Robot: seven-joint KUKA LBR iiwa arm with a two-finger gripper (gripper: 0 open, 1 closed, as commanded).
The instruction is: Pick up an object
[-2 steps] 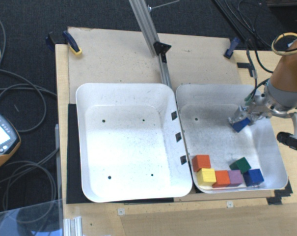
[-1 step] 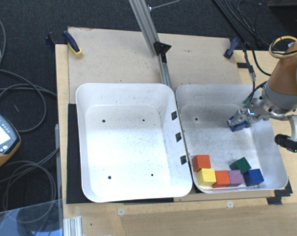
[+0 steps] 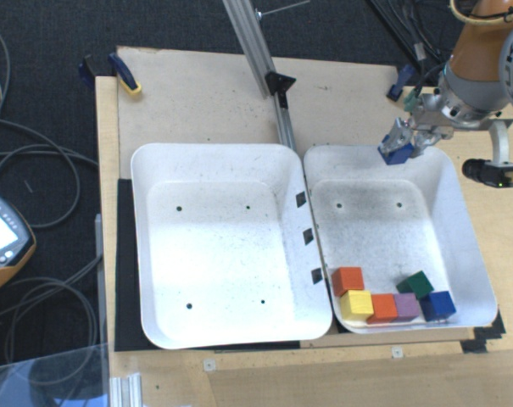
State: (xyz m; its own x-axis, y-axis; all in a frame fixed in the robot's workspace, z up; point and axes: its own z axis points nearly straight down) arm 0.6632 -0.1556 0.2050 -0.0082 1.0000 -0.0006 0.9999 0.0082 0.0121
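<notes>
My claw (image 3: 400,148) hangs over the back rim of the right bin (image 3: 460,219), at about one o'clock. I cannot tell how wide it is or if it holds anything. The blocks sit bunched at the bin's six o'clock end: orange block (image 3: 348,279), yellow block (image 3: 355,303), green block (image 3: 418,283), blue block (image 3: 439,305). I think picking one up is not done yet.

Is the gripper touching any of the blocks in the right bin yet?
Apart. The camera view shows the gripper up at the far rim of the right bin, with bare bin floor between it and the blocks clustered in the near corner.
</notes>
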